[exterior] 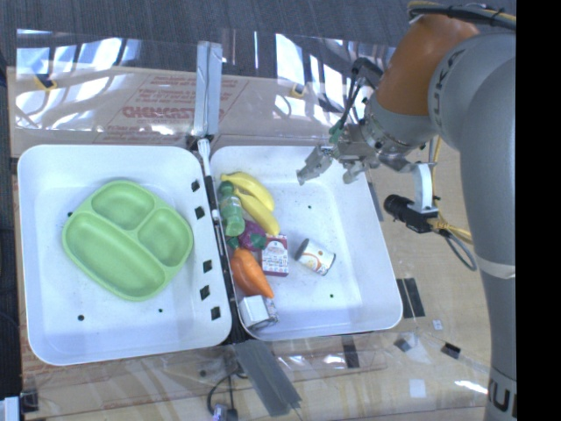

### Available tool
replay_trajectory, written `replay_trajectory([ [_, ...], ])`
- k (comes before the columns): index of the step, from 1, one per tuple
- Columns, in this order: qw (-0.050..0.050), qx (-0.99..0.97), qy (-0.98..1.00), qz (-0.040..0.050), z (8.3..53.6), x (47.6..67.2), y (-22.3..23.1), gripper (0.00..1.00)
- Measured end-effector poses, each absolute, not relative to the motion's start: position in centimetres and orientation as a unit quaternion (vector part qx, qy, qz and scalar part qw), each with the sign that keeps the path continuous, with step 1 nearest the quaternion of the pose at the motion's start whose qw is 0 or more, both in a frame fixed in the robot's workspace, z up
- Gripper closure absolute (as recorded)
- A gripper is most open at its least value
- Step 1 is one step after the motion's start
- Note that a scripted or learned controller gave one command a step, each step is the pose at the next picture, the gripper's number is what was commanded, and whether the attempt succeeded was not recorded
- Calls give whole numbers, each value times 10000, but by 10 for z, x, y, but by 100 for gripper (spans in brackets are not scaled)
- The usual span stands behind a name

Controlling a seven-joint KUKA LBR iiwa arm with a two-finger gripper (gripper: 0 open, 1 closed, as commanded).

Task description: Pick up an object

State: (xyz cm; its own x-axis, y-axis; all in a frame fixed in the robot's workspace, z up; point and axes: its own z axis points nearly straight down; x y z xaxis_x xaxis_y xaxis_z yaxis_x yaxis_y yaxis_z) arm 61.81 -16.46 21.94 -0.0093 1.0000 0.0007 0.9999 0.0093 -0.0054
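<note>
The right bin (368,279) holds several items along its left side: yellow bananas (252,196), a green bottle (231,214), purple grapes (253,235), an orange carrot (251,274), a red and white carton (275,256), a small can (315,257) lying on its side, and a silver packet (257,311). My gripper (331,171) hangs over the bin's far edge, up and to the right of the bananas. Its two fingers (308,172) are spread apart, open, with nothing between them.
The left bin (44,323) holds a green divided plate (127,238). A metal divider (209,95) stands between the bins at the back. The right half of the right bin's floor is bare white. The arm's grey body (473,147) overhangs the bin's right rim.
</note>
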Motion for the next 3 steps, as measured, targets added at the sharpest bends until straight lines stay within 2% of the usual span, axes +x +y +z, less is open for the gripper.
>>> replay_trajectory([
  [1, 18, -6494, -7604, 20, 90, 609, -107, 0],
  [2, 25, -6475, -7620, 29, 100, 609, -107, 100],
  [3, 3, -6440, -7650, 0, 202, 623, -57, 100],
])
